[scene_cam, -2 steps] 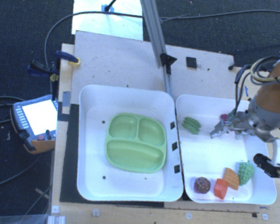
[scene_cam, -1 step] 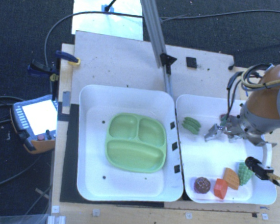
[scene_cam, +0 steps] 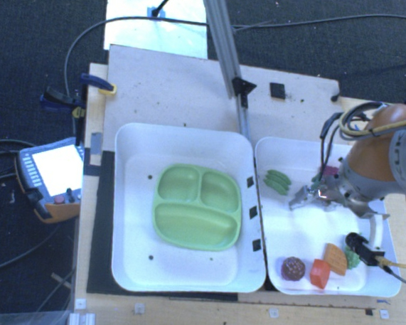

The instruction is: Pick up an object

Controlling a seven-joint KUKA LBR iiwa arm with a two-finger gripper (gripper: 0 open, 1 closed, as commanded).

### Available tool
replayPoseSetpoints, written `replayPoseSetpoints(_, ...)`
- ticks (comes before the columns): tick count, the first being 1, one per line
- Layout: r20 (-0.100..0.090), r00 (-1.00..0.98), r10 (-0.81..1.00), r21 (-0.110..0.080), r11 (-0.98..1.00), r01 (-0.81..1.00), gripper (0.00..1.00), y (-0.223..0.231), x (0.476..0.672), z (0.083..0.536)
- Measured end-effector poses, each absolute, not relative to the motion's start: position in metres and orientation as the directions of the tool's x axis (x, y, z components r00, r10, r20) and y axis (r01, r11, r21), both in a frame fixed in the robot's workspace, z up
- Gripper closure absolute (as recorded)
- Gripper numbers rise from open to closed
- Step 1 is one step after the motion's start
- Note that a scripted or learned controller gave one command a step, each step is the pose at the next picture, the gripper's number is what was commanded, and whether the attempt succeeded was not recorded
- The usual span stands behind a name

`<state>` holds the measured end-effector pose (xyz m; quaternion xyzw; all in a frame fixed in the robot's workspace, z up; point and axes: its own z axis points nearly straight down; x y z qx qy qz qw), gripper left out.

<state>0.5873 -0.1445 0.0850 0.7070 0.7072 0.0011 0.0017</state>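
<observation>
My gripper [scene_cam: 305, 197] hangs low over the middle of the right bin [scene_cam: 384, 283], with the grey arm and its orange band reaching in from the right. A green pea pod [scene_cam: 278, 180] lies just to its left, apart from it. Along the bin's front lie a brown round item [scene_cam: 293, 267], a red piece [scene_cam: 319, 274], an orange piece [scene_cam: 335, 258] and a small green piece [scene_cam: 353, 260]. Nothing shows at the gripper's tip.
The left bin [scene_cam: 131, 201] holds a green divided plate [scene_cam: 199, 206]. A metal pole [scene_cam: 225, 46] slants across the back of the bench. Black clips sit on the wall between the bins. Cables loop by the arm's wrist.
</observation>
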Motion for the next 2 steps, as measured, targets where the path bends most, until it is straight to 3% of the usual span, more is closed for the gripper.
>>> replayPoseSetpoints(1, -0.002, -0.001, 1.0, 0.012, 0.001, 1.0, 1.0, -0.145, 0.59, 0.099)
replayPoseSetpoints(2, -0.002, -0.005, 1.0, 0.008, 0.005, 1.0, 1.0, -0.145, 0.59, 0.164)
